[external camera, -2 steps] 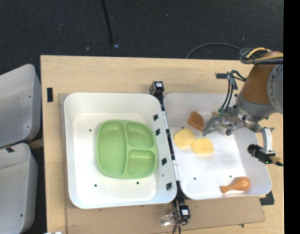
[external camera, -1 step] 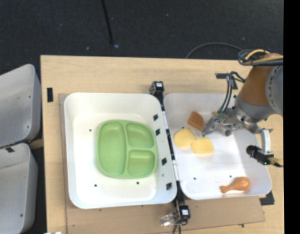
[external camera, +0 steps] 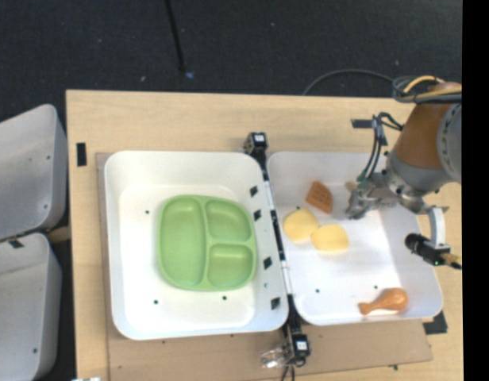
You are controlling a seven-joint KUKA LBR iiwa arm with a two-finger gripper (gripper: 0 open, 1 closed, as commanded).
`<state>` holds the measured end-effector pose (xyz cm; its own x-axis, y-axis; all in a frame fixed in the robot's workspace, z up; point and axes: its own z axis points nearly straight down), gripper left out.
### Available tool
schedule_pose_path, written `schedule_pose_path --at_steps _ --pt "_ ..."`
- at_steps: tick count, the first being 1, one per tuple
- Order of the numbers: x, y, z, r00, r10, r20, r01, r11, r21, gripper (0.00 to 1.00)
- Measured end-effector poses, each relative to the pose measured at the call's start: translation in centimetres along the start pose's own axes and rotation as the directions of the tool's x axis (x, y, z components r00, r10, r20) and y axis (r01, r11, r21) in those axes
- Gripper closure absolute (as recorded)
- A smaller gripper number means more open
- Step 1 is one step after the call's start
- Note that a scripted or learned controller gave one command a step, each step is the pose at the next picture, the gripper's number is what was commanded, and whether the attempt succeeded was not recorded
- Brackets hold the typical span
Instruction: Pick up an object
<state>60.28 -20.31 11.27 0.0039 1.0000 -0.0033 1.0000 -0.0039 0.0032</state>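
The right bin (external camera: 387, 300) holds a brown wedge-shaped piece (external camera: 320, 197), two pale yellow lumps (external camera: 300, 225) (external camera: 330, 239) touching each other, and an orange drumstick-shaped piece (external camera: 385, 302) near its front edge. My gripper (external camera: 357, 206) hangs low over the right bin, just right of the brown piece and above the yellow lumps. Nothing shows between its fingertips. The grey wrist with its orange band (external camera: 423, 137) rises behind it at the right.
In the left bin (external camera: 125, 292) lies a green divided plate (external camera: 206, 241). A ridge with black clips (external camera: 270, 221) separates the two bins. A black fitting (external camera: 429, 248) juts over the right bin's right side. Cables arc above the wrist.
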Motion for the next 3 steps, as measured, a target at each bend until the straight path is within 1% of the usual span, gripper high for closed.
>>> schedule_pose_path --at_steps 1,2,3 --pt "-0.8 0.7 -6.1 1.000 -0.004 0.000 0.004 1.000 -0.003 1.00" --pt "0.1 0.7 -11.5 1.000 -0.007 -0.001 0.007 1.000 -0.004 1.00" --pt "-0.1 0.8 -14.6 1.000 -0.008 -0.002 0.008 1.000 -0.001 1.00"
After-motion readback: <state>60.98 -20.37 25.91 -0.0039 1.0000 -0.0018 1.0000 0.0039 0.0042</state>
